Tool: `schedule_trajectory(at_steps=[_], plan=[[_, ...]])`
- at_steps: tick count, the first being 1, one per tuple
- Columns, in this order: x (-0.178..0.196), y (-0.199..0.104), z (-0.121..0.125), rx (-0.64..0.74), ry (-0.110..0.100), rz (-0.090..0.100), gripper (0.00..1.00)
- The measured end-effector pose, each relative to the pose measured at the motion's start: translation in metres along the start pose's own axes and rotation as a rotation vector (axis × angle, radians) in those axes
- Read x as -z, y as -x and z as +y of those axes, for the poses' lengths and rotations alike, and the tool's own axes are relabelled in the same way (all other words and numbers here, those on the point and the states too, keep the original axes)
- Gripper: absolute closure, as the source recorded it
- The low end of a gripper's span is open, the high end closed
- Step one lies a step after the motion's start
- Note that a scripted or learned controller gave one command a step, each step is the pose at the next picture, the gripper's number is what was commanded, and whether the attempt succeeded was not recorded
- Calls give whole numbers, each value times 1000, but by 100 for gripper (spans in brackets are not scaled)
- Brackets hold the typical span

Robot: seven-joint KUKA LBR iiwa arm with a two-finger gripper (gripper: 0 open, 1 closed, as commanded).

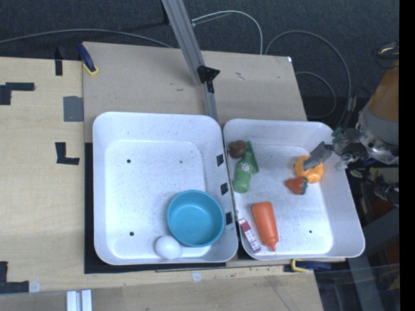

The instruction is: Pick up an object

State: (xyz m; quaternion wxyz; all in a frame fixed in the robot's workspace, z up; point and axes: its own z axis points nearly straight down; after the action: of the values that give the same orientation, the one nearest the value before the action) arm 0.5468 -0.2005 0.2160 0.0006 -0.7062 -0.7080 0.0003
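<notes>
Right bin (343, 235): green bottle (243, 173), orange bottle (264, 224), yellow-orange toy (307, 170) by jaws.

We see the arm (382, 118) reaching in from the right, its gripper (319, 154) low over the right bin (337, 235), right at a yellow-orange toy (307, 169) with a red piece (296, 185) beside it. Nearer us lies an orange bottle (264, 224); a green bottle (244, 171) rests by the left wall. In the left bin (130, 173) we've got a blue bowl (194, 218) and a white ball (168, 246) touching it.
</notes>
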Motion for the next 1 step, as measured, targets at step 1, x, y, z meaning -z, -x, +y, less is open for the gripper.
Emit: schedule_trajectory(at_steps=[1], plan=[[0, 0, 0, 0, 0, 0, 0]])
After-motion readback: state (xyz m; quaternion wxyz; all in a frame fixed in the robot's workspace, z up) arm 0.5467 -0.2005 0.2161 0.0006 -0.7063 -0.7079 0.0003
